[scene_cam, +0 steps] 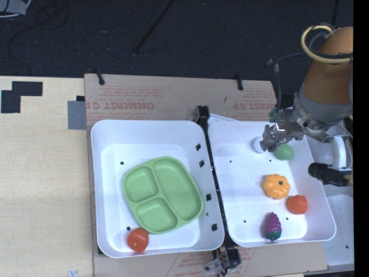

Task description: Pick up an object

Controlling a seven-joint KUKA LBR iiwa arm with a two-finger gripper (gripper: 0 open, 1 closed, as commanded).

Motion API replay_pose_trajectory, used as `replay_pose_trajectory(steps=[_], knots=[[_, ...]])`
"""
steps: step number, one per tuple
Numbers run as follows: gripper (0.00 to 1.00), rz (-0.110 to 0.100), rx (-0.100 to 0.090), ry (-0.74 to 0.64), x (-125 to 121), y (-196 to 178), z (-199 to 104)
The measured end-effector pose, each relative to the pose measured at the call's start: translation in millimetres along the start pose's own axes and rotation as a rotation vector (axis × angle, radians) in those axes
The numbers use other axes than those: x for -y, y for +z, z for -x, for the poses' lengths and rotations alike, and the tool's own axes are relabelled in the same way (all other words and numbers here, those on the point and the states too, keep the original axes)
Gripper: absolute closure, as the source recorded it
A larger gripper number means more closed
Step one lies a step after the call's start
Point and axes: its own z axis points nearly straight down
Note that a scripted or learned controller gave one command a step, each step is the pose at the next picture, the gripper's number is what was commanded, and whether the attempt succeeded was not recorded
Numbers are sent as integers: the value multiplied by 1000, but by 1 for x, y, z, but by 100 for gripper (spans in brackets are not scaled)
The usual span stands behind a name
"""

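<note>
Objects lie in both white bins. The right bin holds a small green ball near its far side, an orange pumpkin-shaped toy at the middle, a red piece just beside it, and a purple bunch near the front wall. The gripper sits low over the far part of this bin, right at the green ball and possibly touching it; nothing shows clearly between the jaws, and how wide they stand cannot be told. The left bin holds a green divided plate and a red ball at its front corner.
</note>
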Motion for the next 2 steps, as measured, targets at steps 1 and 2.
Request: replay_pose_trajectory(steps=[1, 2], knots=[[100, -6, -2, -3, 4, 4, -44], [100, -8, -2, -3, -1, 24, -97]])
